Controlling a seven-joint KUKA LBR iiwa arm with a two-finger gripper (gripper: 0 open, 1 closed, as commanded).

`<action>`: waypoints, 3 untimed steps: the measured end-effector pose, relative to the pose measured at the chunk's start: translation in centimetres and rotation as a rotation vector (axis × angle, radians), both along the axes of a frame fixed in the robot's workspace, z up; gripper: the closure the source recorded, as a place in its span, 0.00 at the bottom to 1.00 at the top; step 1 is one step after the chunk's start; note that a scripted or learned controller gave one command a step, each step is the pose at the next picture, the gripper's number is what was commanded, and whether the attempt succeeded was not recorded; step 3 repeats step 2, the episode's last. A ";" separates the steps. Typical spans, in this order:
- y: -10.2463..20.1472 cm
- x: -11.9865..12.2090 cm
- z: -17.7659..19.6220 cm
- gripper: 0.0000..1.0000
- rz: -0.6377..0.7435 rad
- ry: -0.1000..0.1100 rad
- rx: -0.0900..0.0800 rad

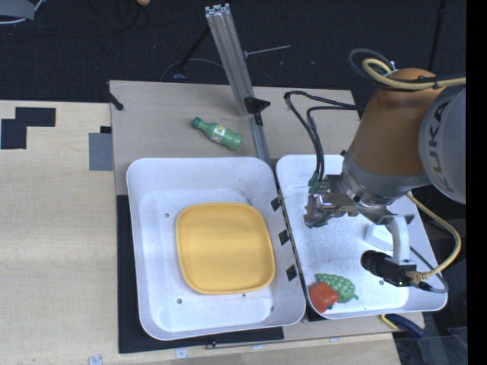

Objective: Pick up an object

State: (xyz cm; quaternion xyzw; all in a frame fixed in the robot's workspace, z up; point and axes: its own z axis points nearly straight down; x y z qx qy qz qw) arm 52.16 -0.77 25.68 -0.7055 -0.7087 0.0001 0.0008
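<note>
From my station I see the gripper (318, 213) low over the right bin (346, 243), close to that bin's left wall and about halfway along it. It points down at bare white floor with nothing under it, and from this slant I cannot tell whether it is released or clenched. The arm (396, 131) comes in over the bin's right edge and hides its far right corner. The only loose thing in this bin is a red and green toy (329, 291). It lies in the bin's left corner at the edge nearest the bottom of my view, well apart from the gripper, with open floor between them. Small black clips (283, 236) sit along the seam where the two bins meet, just beside the gripper. Past that seam, the left bin (152, 204) holds a yellow plate (224, 247), flat and roughly centred. Beyond the bins, on the bare bench (152, 109), a green bottle (217, 134) lies on its side near the left bin's far edge; it has a pale label that is too small to read. An aluminium rail (234, 63) slants toward the seam's far end, and a black cable (306, 124) loops from there to the wrist. On the arm's grey shell I can read the letters "UKA".
</note>
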 end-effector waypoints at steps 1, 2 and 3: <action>4.6 -0.5 -0.1 1.00 -0.001 0.000 0.000; 9.9 -1.0 -2.6 1.00 -0.001 0.002 -0.001; 9.9 -1.0 -2.6 1.00 -0.001 0.002 -0.001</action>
